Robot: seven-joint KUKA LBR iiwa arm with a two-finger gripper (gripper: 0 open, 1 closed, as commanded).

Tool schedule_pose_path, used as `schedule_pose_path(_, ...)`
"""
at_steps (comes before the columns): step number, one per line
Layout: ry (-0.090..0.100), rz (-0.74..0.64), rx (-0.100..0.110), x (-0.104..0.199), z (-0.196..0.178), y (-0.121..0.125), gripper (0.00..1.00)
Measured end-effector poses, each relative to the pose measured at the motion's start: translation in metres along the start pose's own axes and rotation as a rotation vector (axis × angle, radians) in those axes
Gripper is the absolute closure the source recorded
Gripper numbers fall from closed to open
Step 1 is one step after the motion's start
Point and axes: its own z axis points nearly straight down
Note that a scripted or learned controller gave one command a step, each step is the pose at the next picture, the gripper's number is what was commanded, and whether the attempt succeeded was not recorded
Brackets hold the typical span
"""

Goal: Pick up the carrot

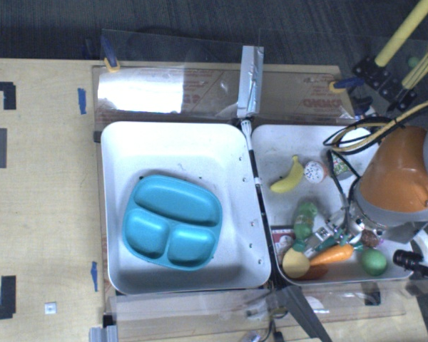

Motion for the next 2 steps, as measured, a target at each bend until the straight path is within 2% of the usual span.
schedule_pose_path(1,0.007,0.328,0.001,-0.009,0.001,-0.007,0.00)
schedule_pose_path(2,0.006,-0.214,0.003,-0.020,-0.046,-0.015,0.00)
